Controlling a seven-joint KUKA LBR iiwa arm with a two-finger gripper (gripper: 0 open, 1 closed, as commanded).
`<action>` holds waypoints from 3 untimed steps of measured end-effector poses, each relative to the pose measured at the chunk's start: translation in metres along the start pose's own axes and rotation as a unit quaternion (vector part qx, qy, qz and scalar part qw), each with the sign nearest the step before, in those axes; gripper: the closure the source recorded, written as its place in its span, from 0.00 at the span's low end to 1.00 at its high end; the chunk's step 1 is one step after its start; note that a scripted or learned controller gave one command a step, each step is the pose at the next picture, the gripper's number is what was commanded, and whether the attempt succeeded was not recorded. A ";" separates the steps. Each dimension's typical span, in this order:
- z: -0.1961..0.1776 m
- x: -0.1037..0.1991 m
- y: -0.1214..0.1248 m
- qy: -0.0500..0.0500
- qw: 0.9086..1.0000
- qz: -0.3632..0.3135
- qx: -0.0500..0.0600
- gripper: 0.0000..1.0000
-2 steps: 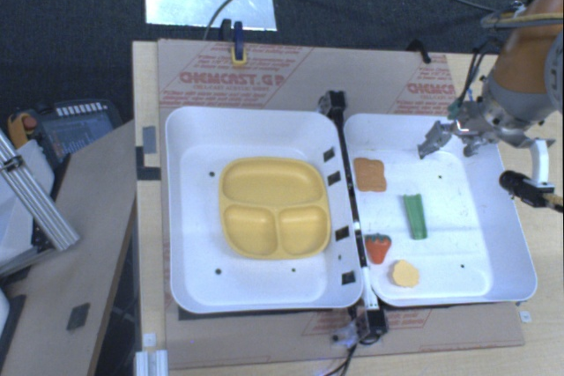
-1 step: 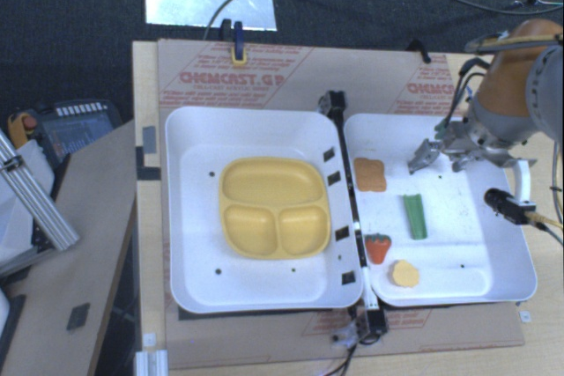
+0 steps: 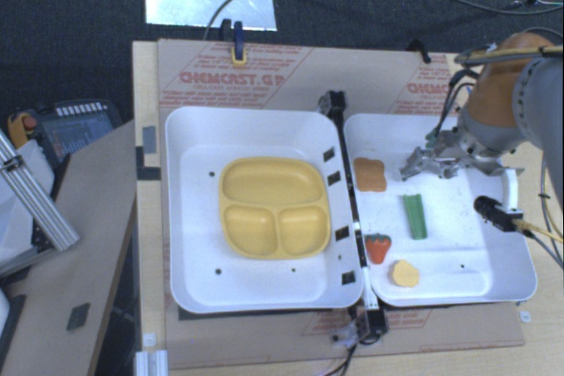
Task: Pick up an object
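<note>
**Gripper over right bin, nothing held**

Landmark: flat green rectangular block (image 3: 414, 216), lying in the right white bin (image 3: 507, 282). Metal two-finger gripper (image 3: 421, 163) hangs just above-right of it, fingers spread, pinching nothing. Orange-tan bread slice (image 3: 370, 174) left of block; red strawberry (image 3: 377, 247) and round yellow piece (image 3: 405, 274) below-left. Yellow compartment tray (image 3: 271, 207) far left.

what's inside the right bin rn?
Right bin: toast slice, green stick, strawberry, round yellow piece. Gripper and arm cover its upper right.
</note>
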State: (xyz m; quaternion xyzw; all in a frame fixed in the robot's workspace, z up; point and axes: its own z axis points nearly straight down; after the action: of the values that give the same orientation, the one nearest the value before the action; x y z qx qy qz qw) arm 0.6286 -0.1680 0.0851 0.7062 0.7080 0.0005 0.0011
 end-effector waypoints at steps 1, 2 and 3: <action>-0.011 0.000 0.001 0.000 1.000 0.000 -0.001 1.00; -0.065 -0.003 0.012 0.000 1.000 -0.001 -0.001 1.00; -0.108 0.001 0.011 0.000 1.000 -0.001 -0.001 1.00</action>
State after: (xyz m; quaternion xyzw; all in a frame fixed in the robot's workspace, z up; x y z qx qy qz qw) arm 0.6392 -0.1670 0.1934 0.7054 0.7088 0.0011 0.0016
